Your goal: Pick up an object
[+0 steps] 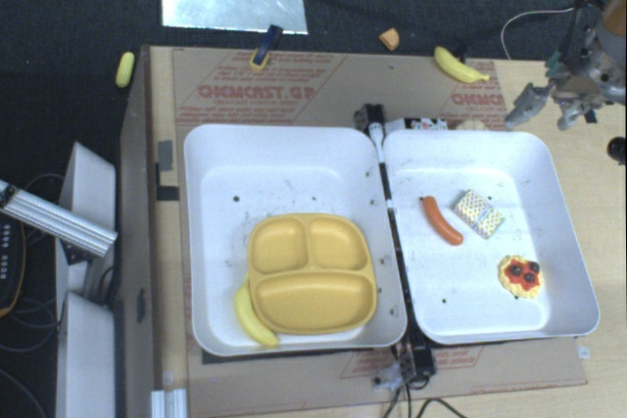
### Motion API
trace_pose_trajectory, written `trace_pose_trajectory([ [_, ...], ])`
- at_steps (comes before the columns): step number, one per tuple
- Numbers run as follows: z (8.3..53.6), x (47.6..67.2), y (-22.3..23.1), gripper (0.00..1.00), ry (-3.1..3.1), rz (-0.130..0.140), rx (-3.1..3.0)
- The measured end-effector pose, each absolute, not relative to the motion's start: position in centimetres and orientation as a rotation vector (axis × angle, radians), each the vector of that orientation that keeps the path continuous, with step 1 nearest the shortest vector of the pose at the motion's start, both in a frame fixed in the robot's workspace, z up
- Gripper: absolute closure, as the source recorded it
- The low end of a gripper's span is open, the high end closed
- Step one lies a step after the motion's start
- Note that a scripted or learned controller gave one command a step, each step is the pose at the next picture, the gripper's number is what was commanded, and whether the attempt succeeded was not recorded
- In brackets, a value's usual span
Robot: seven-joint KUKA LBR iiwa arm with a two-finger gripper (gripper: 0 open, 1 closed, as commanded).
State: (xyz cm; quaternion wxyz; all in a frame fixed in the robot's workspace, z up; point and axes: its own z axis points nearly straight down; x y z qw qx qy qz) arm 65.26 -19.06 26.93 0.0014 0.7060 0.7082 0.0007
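Sausage (442,220) in right bin (563,240).

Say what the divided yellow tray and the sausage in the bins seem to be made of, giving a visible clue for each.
Divided yellow tray: probably moulded plastic, matte; uniform colour, rounded compartment rims. Sausage: likely plastic or rubber toy food; smooth, evenly orange-red, faintly glossy. The view cannot confirm either.

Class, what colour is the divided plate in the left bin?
Yellow: the divided plate shows best in the camera view.
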Motion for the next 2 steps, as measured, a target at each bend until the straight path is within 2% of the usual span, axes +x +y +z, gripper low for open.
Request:
trace_pose_trajectory([
  [2, 9.6, 61.4, -8.8, 0.0, 2.226, 0.003, 2.214],
])
